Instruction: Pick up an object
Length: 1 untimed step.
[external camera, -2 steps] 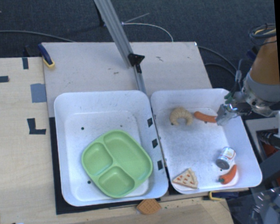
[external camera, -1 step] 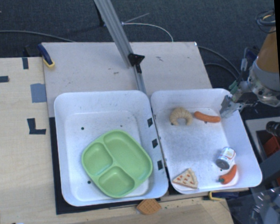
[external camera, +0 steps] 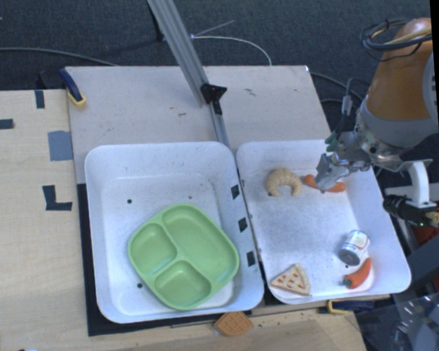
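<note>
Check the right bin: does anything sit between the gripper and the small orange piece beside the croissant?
Nothing visible does. The gripper is already right over the orange piece, whose ends stick out on either side of it. The croissant lies just to its left in the right bin, close, but not in between.

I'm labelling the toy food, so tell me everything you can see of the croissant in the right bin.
The croissant is a small tan, crescent-shaped pastry toy with a ridged, matte surface, plastic by its look. It lies flat on the floor of the right bin, in the far part, its curved back toward the far wall and its tips pointing toward the near side. An orange carrot-like piece lies just to its right, under the hand; whether they touch is unclear.
</note>
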Available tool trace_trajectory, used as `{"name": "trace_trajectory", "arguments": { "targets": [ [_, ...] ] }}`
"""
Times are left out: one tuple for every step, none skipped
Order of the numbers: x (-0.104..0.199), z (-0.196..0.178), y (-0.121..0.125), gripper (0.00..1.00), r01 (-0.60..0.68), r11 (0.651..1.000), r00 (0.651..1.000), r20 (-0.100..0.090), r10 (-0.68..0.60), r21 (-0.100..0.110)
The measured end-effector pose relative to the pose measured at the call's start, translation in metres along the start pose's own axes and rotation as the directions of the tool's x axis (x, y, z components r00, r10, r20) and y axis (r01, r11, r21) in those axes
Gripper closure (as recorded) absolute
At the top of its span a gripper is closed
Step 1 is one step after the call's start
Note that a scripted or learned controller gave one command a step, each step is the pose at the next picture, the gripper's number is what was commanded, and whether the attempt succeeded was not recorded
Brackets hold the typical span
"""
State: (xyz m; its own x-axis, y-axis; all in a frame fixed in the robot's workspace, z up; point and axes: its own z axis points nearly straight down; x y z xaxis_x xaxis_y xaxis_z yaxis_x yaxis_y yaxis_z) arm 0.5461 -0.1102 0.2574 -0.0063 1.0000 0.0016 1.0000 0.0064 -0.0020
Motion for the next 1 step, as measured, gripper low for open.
{"name": "trace_trajectory", "arguments": {
  "targets": [
    [0.0444, 0.0141, 0.0105, 1.00, -0.001, 1.000, 1.000, 0.000, 0.001, 0.002]
  ]
}}
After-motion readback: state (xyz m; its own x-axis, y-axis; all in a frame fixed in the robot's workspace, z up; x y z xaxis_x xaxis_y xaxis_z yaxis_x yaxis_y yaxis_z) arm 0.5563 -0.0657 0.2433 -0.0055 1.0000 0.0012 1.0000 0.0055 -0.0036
